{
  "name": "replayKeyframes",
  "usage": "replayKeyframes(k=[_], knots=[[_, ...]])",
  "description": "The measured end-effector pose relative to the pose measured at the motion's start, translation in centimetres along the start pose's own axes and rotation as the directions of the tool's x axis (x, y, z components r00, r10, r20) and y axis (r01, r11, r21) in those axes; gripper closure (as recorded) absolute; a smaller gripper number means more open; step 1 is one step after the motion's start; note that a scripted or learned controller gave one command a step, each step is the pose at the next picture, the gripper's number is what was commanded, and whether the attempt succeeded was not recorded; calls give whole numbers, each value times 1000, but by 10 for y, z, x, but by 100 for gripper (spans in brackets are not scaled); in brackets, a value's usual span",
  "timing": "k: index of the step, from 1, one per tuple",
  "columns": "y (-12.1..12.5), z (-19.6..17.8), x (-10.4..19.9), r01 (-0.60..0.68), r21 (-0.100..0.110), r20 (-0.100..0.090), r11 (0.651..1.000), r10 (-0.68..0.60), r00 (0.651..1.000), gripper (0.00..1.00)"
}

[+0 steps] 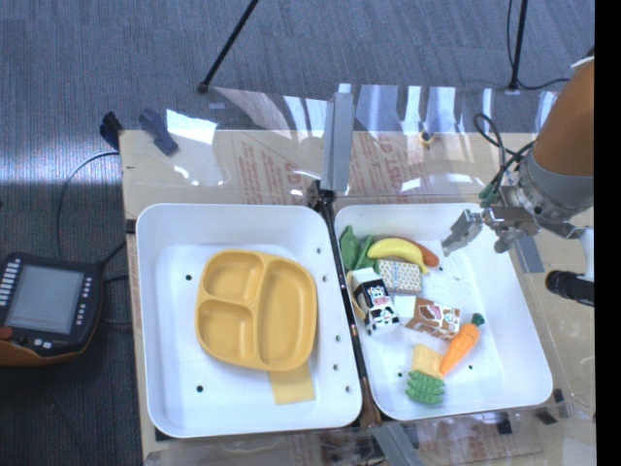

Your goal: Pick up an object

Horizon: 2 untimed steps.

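Camera view: grey two-finger gripper hangs spread, holding nothing, right of yellow plastic toy banana in right white bin. Banana looks light, rigid, slick; best pinched across its middle.

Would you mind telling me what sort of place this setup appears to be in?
Probably a robotics lab: a bench with two white bins, toy food such as a carrot and banana, a handheld control pendant on carpet, and tripod legs behind.
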<state>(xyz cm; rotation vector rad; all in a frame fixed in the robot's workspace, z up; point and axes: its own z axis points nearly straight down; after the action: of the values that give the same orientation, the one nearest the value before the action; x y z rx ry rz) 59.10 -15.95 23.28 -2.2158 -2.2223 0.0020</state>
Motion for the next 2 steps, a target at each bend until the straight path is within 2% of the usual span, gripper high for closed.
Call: replayKeyframes(k=[1, 2], knots=[[-97, 101, -2, 1, 16, -4, 1000, -1, 1000, 0], [-113, 142, -9, 58, -8, 4, 998, -58, 998, 0]])
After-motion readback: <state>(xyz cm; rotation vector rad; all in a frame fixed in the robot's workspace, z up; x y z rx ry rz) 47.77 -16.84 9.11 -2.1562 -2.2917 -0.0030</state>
